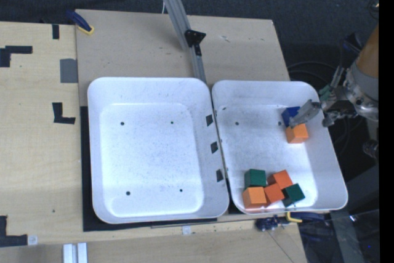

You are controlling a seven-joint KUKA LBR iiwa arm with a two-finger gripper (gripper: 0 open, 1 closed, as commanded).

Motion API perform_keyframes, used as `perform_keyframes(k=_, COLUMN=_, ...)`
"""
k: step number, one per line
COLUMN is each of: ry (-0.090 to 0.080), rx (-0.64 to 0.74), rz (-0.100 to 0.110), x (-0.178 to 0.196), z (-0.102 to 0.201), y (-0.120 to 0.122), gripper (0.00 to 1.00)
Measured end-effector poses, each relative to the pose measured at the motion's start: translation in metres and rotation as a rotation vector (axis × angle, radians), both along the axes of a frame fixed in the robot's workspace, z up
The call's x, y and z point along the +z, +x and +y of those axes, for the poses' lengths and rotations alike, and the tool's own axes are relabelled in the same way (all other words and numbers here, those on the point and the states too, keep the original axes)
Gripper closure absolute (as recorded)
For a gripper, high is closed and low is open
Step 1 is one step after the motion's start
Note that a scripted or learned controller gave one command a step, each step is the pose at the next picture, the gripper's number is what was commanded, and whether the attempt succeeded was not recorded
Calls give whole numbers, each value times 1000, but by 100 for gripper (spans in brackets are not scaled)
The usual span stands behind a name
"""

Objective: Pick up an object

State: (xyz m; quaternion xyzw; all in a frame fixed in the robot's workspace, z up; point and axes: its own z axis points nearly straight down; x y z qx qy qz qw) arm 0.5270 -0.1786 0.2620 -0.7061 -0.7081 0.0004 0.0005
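My gripper (307, 111) reaches in from the right over the upper right part of the right bin (258, 95). Its tip sits against a small blue block (289, 115), partly covering it. An orange block (297, 133) lies just below the blue one, touching or nearly touching it. At the bin's near edge is a cluster: a dark green block (255, 178), an orange block (282, 179), two more orange blocks (254, 196) (273, 193) and another green block (294, 193).
The left bin (148, 145) lies beside the right one, with a ridge between them. A grey metal pole (175, 0) slants down from the top to the bins' far edge. The arm's wrist (360, 92) hangs over the right rim.
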Motion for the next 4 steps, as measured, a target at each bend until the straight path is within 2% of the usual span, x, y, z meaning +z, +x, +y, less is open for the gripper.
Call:
perform_keyframes(k=1, ry=0, rx=0, rz=0, x=0, z=0, y=0, gripper=0)
perform_keyframes(k=4, ry=1, rx=-1, rz=7, x=-167, z=6, y=-8, gripper=0)
